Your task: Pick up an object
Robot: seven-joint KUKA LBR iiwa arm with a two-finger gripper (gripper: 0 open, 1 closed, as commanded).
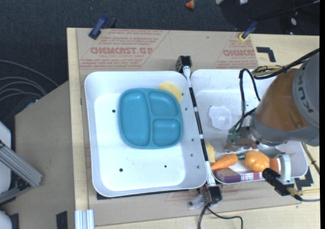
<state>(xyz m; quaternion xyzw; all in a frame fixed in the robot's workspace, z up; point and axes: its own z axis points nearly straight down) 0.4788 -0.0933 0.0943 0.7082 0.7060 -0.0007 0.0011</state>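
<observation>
- The table (76,136) carries two shallow white bins side by side: the left bin (101,172) and the right bin (203,78).
- A blue divided plate (150,118) lies flat in the left bin, toward its far side, with three compartments facing up.
- A pale yellow object (171,90) sits just beyond the plate's far right corner, against the far right corner of the left bin; part of it is hidden by the plate.
- The arm (287,108) reaches in over the right bin, its orange band above the wrist covering much of that bin.
- The gripper (238,139) hangs low over the middle of the right bin; whether it is open, closed or gripping anything cannot be told.
- A clear, pale plastic piece (220,116) lies in the right bin, toward its left side, near the gripper.
- An orange carrot (224,161) lies along the near edge of the right bin, just below the gripper.
- A round orange-yellow fruit (257,160) sits just beside the carrot.
- A flat pink and purple packet (238,176) lies against the near wall of the right bin.
</observation>
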